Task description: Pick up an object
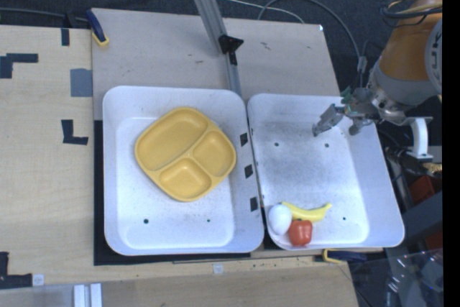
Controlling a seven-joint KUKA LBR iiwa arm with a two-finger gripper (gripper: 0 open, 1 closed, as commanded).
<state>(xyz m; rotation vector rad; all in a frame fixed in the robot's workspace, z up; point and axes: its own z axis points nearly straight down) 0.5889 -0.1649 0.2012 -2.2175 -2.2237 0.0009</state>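
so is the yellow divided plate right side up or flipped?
Right side up. The yellow divided plate lies flat in the left bin with its three compartments showing as hollows facing the camera, raised rim around them.

Three small objects sit clustered in the near-left corner of the right shallow white bin (374,176), well apart from the two-finger gripper (338,122), which is over the bin's far end. A curved yellow plastic banana (310,211) lies flat, nearest the gripper of the three. A white egg-shaped ball (279,218) touches its left end. A red tomato-like piece (301,231) rests just beside both, farthest from the gripper.
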